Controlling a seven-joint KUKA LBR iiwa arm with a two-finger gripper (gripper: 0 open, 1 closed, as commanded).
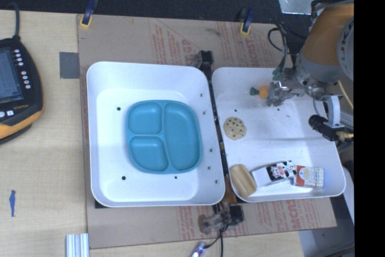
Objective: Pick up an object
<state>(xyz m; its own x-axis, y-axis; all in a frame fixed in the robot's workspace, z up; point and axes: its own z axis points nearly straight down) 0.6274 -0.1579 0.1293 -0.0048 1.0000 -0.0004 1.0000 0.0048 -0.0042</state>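
The right bin (313, 129) holds a round cookie (234, 127), a tan bread-like piece (242, 179), a white carton with a cow print (289, 176) lying flat along the front, and a small orange and green piece (261, 92) near the back. My gripper (277, 93) hangs low over the back of the right bin, just right of the orange piece. I cannot make out how its fingers stand. The grey arm with its orange band (328, 27) reaches in from the right.
The left bin (102, 129) holds a blue divided plate (163, 135). A black and orange pendant (15, 87) lies on the bench at the far left. Clamps (89, 12) pin the cardboard sheet at the back.
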